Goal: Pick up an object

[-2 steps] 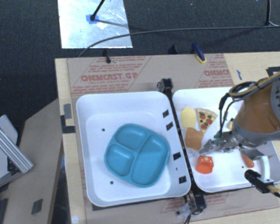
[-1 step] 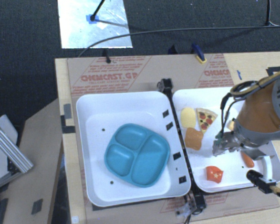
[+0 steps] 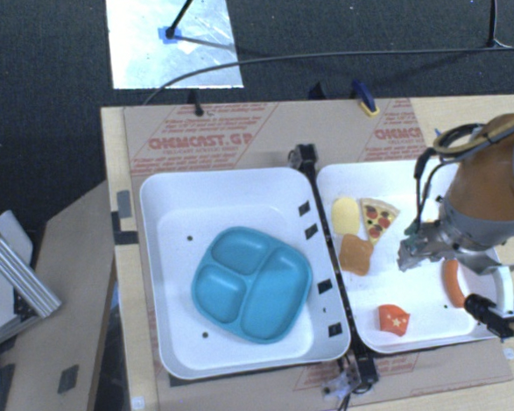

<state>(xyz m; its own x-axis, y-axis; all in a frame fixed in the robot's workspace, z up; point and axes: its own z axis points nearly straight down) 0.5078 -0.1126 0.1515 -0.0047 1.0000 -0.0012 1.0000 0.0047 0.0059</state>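
Five small toy foods lie in the right bin [image 3: 413, 173]: a yellow piece [image 3: 346, 213], a pizza slice [image 3: 379, 217], a brown piece [image 3: 357, 254], a red-orange piece [image 3: 394, 319] near the front wall, and an orange sausage-like piece [image 3: 454, 281] close to the right wall. One blue divided plate [image 3: 252, 283] sits alone in the left bin [image 3: 173, 197], so the count is two bins, one plate and five candidates for the pick. One gripper [image 3: 421, 248] hangs over the right bin, between the brown piece and the sausage piece, and nothing is visibly between its fingers; whether they are apart or together I cannot tell from this slanted view, since the wrist hides them. My judgement is that the arm is choosing or closing on a target. The sausage piece looks nearest, just beside the gripper, but it lies close to the wall, so the fingers would best straddle its narrow width. The brown piece touches the yellow one, which risks a double grab; the lone red-orange piece seems the cleanest choice.
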